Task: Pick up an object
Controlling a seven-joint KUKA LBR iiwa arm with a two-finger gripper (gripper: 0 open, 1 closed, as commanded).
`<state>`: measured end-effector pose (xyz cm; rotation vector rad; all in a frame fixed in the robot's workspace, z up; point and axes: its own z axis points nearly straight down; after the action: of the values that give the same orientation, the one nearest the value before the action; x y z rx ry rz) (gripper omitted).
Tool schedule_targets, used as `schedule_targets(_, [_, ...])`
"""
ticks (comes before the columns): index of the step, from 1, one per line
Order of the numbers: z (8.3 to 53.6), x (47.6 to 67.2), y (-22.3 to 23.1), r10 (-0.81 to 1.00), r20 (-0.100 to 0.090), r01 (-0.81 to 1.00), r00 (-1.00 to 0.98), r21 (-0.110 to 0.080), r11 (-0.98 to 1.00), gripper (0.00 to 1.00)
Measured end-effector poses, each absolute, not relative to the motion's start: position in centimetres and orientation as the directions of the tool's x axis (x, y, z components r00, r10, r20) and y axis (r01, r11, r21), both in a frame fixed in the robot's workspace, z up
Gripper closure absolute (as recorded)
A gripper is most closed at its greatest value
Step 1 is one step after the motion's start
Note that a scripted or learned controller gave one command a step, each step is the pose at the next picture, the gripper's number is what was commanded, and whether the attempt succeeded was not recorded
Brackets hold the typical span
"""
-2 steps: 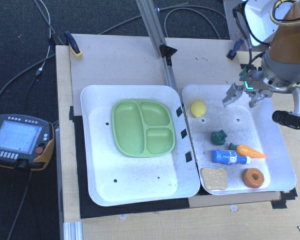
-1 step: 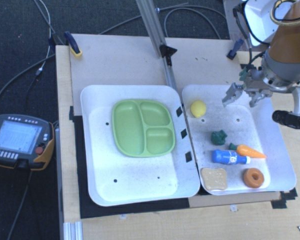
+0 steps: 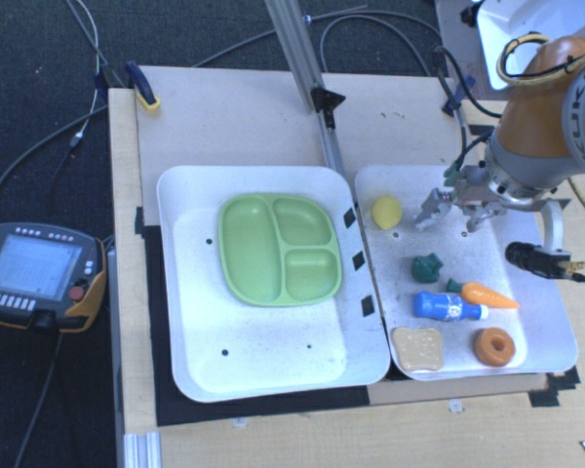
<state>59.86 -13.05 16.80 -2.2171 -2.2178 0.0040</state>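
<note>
Robot arm over two white bins.
Your claw (image 3: 453, 214) hangs fingers apart, holding nothing, above the right bin (image 3: 556, 330) beside a yellow ball (image 3: 387, 212).

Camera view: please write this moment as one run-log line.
pincer: open, holding nothing | position: above right bin, near yellow ball | green tray: left bin

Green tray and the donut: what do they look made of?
Green tray: looks like moulded plastic, matte to satin; one even pale green, smooth, with rounded compartment walls. Donut: probably a plastic or rubber toy; uniform orange-brown, smooth and slightly glossy, no crumb texture. At this size I can't tell hard from soft.
</note>
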Motion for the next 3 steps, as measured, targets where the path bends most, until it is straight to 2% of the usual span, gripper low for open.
schedule_targets(1, [11.1,59.5,-12.1,1.000,0.003,1.000,0.000,-0.006,0.000,0.00])
schedule_targets(2, [8.5,59.5,-12.0,1.000,0.001,1.000,0.000,-0.001,0.000,0.00])
schedule_targets(3, [9.9,59.7,-12.1,1.000,-0.002,1.000,0.000,0.005,0.000,1.00])
